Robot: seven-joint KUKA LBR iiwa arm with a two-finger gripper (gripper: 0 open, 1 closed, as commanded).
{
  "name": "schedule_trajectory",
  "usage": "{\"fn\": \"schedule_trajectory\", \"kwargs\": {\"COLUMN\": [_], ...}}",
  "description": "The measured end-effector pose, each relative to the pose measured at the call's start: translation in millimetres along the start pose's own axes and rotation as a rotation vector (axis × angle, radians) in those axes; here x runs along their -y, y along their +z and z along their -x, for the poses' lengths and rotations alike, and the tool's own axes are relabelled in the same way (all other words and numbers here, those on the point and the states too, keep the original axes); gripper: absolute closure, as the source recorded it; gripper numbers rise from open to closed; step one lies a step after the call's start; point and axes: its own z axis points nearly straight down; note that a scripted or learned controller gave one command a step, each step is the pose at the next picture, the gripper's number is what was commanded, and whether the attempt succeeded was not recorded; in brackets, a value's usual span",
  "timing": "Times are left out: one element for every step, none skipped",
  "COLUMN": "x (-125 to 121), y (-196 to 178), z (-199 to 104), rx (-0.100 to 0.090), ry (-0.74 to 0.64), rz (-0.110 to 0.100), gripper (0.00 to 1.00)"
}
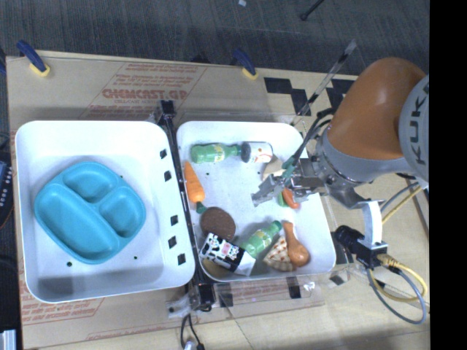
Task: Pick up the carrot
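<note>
Your carrot (193, 184) lies at the right bin's (241, 131) left wall, well apart from the pincer (273, 189) at the bin's right side, so you must cross over. Whether the pincer is spread, you cannot tell. That bin also holds a green bottle (214, 152) and a brown cookie (217, 222); the left bin (44, 133) carries a blue tray (87, 210).

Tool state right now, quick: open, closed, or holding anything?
Tool: cannot be told; it sits over the right bin, well apart from the carrot.
</note>
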Motion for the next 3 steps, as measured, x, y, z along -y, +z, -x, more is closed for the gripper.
{"fn": "schedule_trajectory", "kwargs": {"x": [-32,-63,-77], "y": [90,86,184], "z": [-139,-57,-1], "rx": [0.000,0.007,0.003], "ry": [-0.077,-0.017,0.045], "rz": [-0.007,-0.001,-0.010], "gripper": [0.00,0.00,0.00]}}
